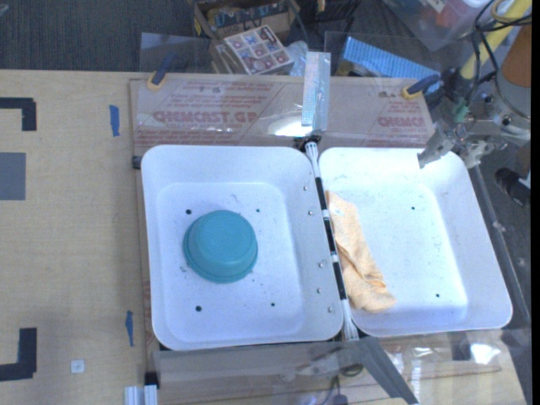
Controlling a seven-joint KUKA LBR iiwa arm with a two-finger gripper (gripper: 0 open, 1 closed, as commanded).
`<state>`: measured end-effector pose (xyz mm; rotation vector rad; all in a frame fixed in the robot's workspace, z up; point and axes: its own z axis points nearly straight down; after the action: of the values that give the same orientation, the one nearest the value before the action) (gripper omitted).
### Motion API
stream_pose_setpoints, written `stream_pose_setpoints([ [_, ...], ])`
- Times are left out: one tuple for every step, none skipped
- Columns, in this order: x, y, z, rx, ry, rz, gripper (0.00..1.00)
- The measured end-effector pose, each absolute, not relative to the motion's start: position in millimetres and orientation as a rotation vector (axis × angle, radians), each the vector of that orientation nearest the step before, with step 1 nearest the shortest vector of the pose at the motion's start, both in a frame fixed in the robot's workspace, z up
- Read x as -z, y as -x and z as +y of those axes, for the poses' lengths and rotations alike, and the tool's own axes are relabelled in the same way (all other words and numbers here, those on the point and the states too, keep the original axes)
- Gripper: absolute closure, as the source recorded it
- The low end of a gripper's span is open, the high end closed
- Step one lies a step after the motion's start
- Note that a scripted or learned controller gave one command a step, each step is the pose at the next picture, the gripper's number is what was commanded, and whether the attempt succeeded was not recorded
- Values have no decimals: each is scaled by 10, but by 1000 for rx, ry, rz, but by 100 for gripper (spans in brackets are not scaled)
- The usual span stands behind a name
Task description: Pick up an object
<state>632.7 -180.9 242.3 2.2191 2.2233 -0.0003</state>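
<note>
Upturned teal bowl (pixel 221 245) mid-floor of left bin (pixel 160 175), far left of and below claw (pixel 439 150), open floor all round. Crumpled yellow cloth (pixel 359 256) against right bin's (pixel 472 226) left wall, lower left of claw. Claw over that bin's far right corner; grip state: cannot tell.

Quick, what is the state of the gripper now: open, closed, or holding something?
Gripper: over the back right corner of the right bin; open or closed cannot be told; nothing seen in it.
</note>
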Motion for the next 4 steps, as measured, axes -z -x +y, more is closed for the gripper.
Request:
stream_pose_setpoints([
  [-1624, -6279, -1072, 1, -2224, 2220, 0],
  [-1738, -6292, -1076, -3, -2220, 2217, 100],
  [-1737, -6292, -1076, -3, -2220, 2217, 0],
  [-1421, -5717, -958, 1, -2088, 2349, 0],
])
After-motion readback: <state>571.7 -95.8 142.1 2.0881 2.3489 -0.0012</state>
